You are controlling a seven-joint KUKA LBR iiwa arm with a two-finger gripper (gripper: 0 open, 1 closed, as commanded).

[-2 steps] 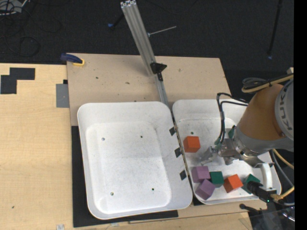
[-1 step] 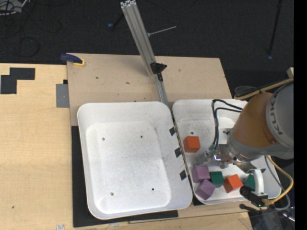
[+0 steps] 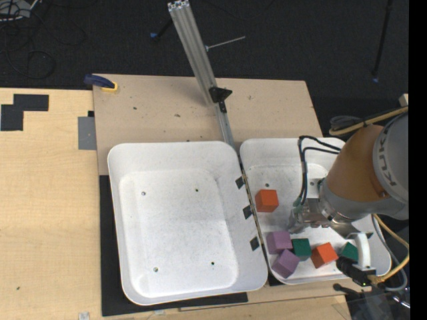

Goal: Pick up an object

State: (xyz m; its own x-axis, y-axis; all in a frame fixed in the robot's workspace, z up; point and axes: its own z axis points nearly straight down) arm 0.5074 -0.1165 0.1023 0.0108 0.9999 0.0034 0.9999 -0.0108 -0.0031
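Blocks, orange (image 3: 267, 200), purple (image 3: 279, 241) and green (image 3: 301, 247), fill the right bin (image 3: 280, 153); claw (image 3: 298, 220) state unclear.

Arm (image 3: 373, 172): one unit, grey, entering from the right of the camera view, its orange band broad and rounded just above the wrist and angled down and to the left. Gripper (image 3: 298, 217): metallic, mounted below and left of the band, pointing downward; black cable loops from its upper side back over the band. Finger state: too blurred and small to read.
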